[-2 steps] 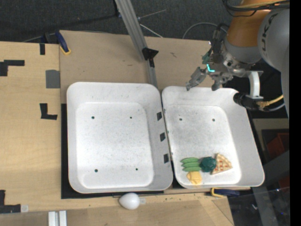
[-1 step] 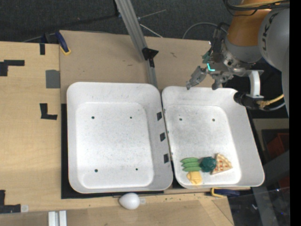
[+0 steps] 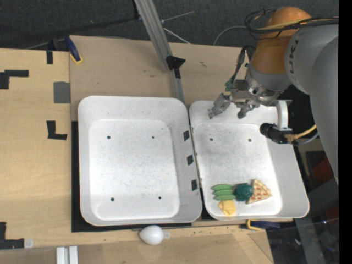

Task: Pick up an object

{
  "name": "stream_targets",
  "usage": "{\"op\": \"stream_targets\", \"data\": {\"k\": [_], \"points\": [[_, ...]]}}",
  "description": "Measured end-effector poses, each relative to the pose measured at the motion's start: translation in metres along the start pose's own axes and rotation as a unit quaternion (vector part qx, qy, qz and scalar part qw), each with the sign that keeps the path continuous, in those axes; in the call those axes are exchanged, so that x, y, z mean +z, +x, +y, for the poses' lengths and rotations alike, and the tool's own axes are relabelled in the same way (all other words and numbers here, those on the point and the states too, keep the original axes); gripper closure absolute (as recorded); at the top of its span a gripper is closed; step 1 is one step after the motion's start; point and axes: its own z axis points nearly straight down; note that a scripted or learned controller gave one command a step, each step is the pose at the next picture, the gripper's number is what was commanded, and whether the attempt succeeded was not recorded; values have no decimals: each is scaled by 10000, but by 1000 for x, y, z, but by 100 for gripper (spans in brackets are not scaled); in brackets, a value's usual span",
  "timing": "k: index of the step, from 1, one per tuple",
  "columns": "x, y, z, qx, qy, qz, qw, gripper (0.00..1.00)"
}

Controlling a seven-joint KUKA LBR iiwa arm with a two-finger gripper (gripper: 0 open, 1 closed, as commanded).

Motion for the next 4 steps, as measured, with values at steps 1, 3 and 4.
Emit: {"op": "stream_targets", "data": {"k": [1,3,4], "points": [[46,-1,5,1,-3,-1,10000,0],[87,1,5,-6,-21,2,10000,100],[33,-8,7,4,-59,-1,10000,100]]}}
